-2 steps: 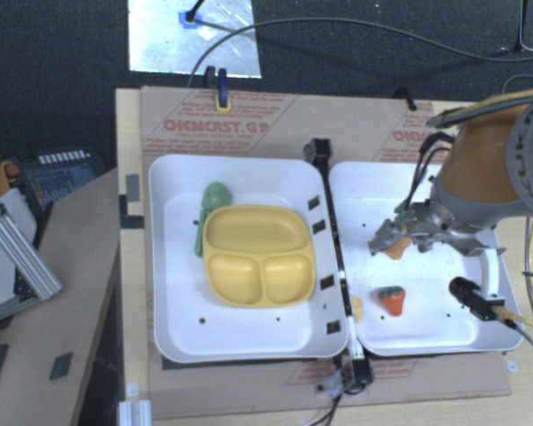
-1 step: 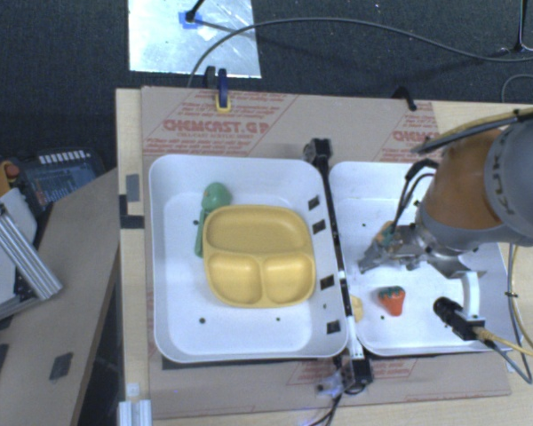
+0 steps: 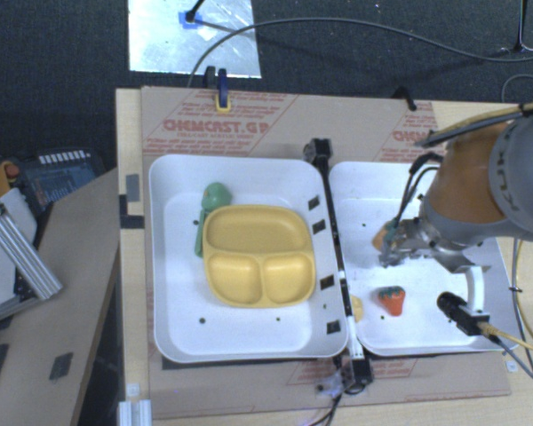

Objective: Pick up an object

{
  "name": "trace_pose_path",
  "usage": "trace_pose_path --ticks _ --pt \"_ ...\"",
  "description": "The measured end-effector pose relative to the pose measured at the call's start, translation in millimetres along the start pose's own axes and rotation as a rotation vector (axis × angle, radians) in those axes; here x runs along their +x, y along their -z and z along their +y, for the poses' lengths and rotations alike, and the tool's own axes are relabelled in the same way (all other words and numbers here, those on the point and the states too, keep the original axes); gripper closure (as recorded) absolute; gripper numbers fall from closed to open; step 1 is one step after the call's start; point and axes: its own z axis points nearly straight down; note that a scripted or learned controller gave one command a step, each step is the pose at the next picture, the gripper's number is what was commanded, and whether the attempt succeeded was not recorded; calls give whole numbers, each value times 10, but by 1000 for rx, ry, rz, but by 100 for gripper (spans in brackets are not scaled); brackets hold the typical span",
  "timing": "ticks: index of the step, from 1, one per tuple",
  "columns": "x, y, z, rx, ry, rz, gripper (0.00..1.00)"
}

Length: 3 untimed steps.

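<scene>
Nearest the camera in the right bin [image 3: 366,193], the orange toy [image 3: 393,302] lies on the bare white floor, and it looks the likeliest pick. Its long axis runs near to far, with the green end pointing away from the camera towards the gripper [image 3: 388,252]. The toy sits just on the near side of the gripper, apart from it and almost in line with it. By my judgement the coming move is a short pull towards the camera and then a drop, closing across the toy's narrow width.

A yellow scrap [image 3: 356,307] lies to the toy's left against the wall that divides the bins, near the toy but not touching it. Open floor lies on the toy's other sides, so there is room to come down.

The gripper hangs low over the middle of the right bin. Whether it is released or clenched, I cannot tell. A small orange and teal bit [image 3: 389,233] shows right at its far edge. I cannot tell whether that bit is held or merely beside the gripper.

Across the wall, the left bin [image 3: 173,238] holds a yellow tray [image 3: 258,264], with a green toy [image 3: 215,199] at the tray's far left corner. Both are well apart from the gripper.

Both bins rest on cardboard [image 3: 275,118] laid on the bench [image 3: 131,309].
</scene>
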Motion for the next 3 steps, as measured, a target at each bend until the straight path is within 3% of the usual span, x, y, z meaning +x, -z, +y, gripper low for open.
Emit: trace_pose_path --ticks 2,3 --pt "73 1230 -29 -5 4 0 100" --pt "72 1269 -20 -1 4 0 100"
